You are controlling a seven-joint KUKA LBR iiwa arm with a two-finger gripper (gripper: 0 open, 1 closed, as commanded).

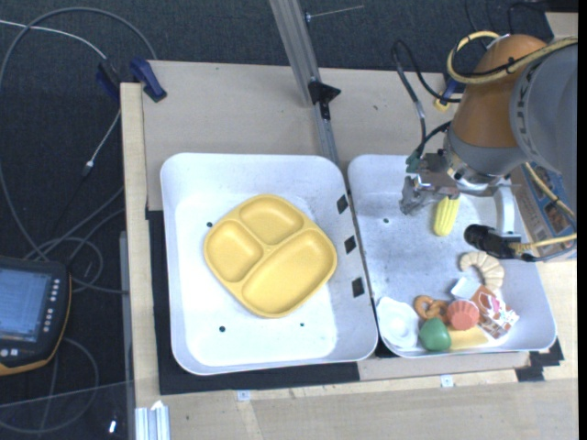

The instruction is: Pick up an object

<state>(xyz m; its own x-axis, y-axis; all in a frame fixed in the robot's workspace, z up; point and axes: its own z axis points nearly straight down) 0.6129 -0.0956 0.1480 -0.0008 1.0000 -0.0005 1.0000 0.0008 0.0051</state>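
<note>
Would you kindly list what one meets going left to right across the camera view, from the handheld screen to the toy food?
Handheld screen → blue clamp → yellow divided tray → tool → corn cob → croissant.

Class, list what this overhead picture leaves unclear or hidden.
- Pincer: too small and dark to tell its fingers' state.
- Corn cob: whether the pincer touches it is unclear.
- Toy food pile: pieces overlap, some unidentifiable.
- Right bin: far corner is hidden by the arm.
</note>
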